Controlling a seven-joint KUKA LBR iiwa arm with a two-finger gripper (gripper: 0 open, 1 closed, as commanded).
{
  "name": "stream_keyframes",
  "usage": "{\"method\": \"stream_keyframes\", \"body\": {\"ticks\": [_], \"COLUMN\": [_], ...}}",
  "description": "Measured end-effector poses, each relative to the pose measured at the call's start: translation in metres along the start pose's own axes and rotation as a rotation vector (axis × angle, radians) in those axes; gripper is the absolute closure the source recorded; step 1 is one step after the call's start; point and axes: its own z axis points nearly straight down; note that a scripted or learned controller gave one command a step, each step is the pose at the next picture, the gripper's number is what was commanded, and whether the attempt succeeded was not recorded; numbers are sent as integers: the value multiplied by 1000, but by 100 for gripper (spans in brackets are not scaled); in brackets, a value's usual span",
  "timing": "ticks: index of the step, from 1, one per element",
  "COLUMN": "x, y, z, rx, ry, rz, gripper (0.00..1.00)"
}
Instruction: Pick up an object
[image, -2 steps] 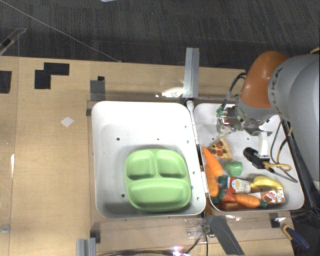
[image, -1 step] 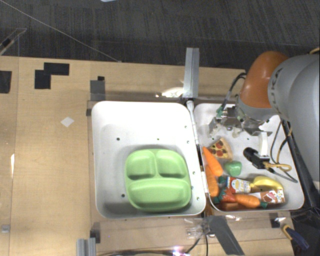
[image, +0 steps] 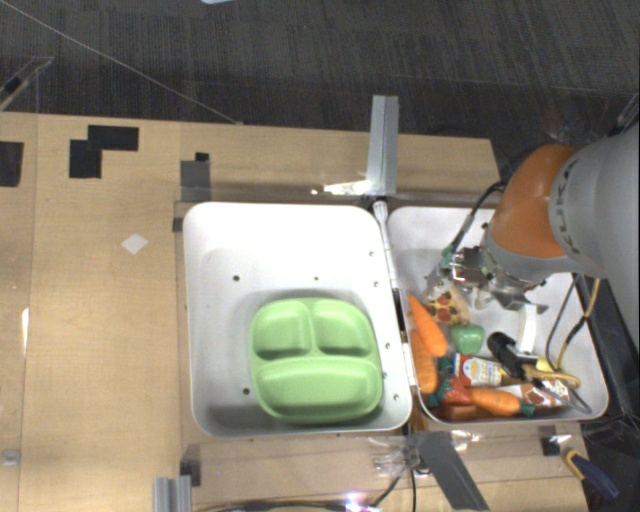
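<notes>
The right bin (image: 420, 235) holds a heap of toy food along its near side: an orange carrot (image: 429, 330), a small green piece (image: 467, 339), a bottle with a red and white label (image: 480, 372) and another orange piece (image: 495, 402). The arm (image: 560, 215), grey with an orange band, reaches in from the right and hangs over this bin. Its gripper (image: 458, 283) is low over the pile's far end, just above the green piece. The wrist hides the fingers.
The left bin (image: 215, 250) holds a green divided plate (image: 315, 357) in its near half. A metal post (image: 383, 145) stands behind the wall between the bins. Black and yellow cables (image: 560, 330) trail from the arm at the right bin's edge.
</notes>
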Motion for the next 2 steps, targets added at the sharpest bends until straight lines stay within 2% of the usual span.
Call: {"method": "stream_keyframes", "body": {"ticks": [1,2], "x": [1,1], "y": [3,2], "z": [-12,-12], "rx": [-7,-6], "ry": [1,1], "rz": [-1,-1], "gripper": [100,0]}}
